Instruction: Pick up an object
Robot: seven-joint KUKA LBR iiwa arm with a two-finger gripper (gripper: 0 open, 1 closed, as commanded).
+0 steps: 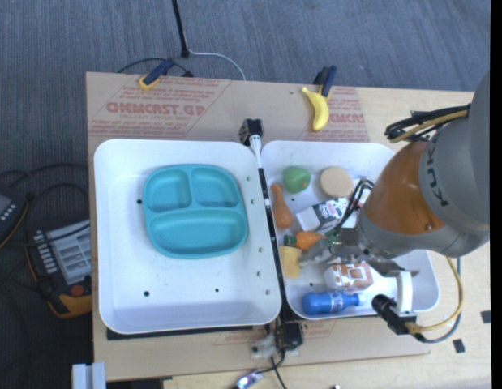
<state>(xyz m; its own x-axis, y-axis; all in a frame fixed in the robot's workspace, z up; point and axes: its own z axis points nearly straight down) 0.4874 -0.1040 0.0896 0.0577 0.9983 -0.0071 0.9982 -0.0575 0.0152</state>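
The big grey arm (445,189) with its orange band comes in from the right, closest to the camera, and bends down into the right bin (425,294). The gripper (332,245) is low among the toys in the middle of that bin. It is too hidden and blurry to tell what it is doing or if it has anything.

Right beside the gripper is a small orange carrot (307,239). A yellow block (290,261) lies just to the left of it, near the bin's left wall. Below the gripper sits a small white and brown box (349,276), and under that a blue bottle (330,302) lies on its side by the front wall. Above are a long orange piece (281,206), a green ball (297,178) and a round tan thing (335,182).

The left bin (129,290) holds a blue plate (195,210) with three parts. Both bins touch each other in the middle.

A yellow banana (317,109) lies on the brown board (226,96) behind the right bin.
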